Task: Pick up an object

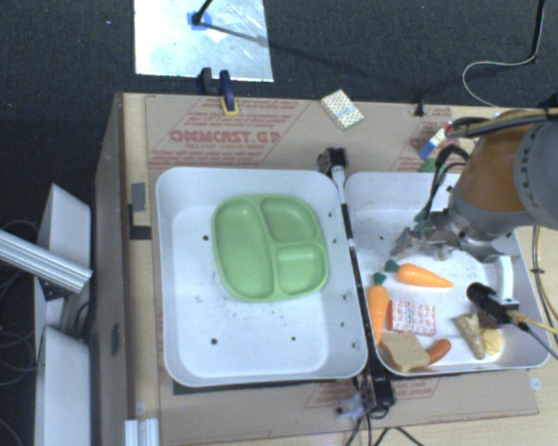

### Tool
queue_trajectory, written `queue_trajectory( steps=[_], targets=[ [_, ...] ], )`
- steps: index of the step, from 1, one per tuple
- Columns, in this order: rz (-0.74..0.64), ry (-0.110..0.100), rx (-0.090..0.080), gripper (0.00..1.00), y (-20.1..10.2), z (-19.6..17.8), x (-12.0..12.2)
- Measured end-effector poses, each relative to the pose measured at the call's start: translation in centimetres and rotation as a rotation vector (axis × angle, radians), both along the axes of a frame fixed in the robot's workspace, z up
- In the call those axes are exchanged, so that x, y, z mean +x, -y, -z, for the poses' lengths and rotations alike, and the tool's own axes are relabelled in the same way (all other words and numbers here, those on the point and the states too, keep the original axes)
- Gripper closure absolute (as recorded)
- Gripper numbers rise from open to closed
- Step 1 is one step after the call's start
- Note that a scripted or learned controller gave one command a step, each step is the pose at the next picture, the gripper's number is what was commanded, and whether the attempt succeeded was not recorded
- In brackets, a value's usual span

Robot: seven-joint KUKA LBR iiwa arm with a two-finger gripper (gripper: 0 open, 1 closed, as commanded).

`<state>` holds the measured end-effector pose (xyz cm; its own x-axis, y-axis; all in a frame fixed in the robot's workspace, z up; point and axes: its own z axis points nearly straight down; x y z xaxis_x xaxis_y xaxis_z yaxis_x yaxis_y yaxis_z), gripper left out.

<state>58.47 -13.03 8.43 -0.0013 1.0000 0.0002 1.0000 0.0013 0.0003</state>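
Note:
The right white bin (381, 198) holds several toy foods. An orange carrot (424, 275) lies crosswise near its middle. A second carrot (378, 310) lies lengthwise by the bin's left wall. Beside it sit a red-and-white packet (412, 317), a slice of brown bread (405, 350) and a small orange-red sausage (438, 349). A pale yellow and tan piece (477, 336) lies at the front right. My gripper (412, 245) hangs low over the bin, just above and left of the crosswise carrot, with nothing seen in its grasp.
The left white bin (191, 342) bears a green divided plate (270, 247). A black divider rail (350, 249) runs between the bins. A small patterned box (341, 108) lies on the cardboard behind the bins. The grey and orange arm (511, 179) enters from the right.

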Motion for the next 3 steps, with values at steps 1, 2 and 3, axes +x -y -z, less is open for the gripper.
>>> queue_trajectory(
  steps=[1, 2, 3],
  targets=[
    [-0.002, 0.003, -0.001, 0.0, 1.1, -0.1, 6.3],
    [0.0, 0.0, 0.0, 0.0, 0.1, 0.0, -3.5],
    [-0.001, 0.002, -0.001, 0.0, 1.2, 0.0, 0.2]
  ],
)
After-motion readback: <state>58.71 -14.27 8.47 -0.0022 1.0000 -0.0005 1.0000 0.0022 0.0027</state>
